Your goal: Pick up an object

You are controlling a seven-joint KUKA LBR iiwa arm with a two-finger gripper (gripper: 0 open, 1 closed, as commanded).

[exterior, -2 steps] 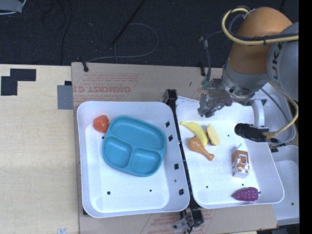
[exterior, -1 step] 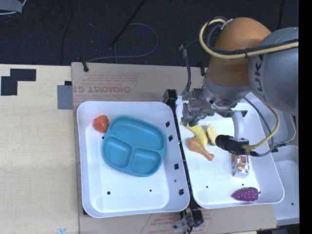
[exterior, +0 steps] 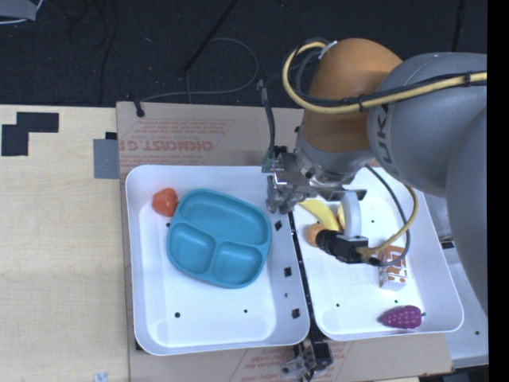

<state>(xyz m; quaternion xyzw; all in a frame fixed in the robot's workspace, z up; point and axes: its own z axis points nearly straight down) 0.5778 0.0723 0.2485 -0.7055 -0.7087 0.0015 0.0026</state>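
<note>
In the left white bin you have a sky-blue plastic tray with three compartments, and a small orange-red ball sits just beside its upper left corner. The right white bin holds a yellow banana under the wrist, a small red-and-white box and a purple bunch of grapes (near the lower corner). The grey arm with its orange band leans over the divider, hiding much of the banana. The tool hangs above the rims; its fingers are too obscured to judge.
</note>
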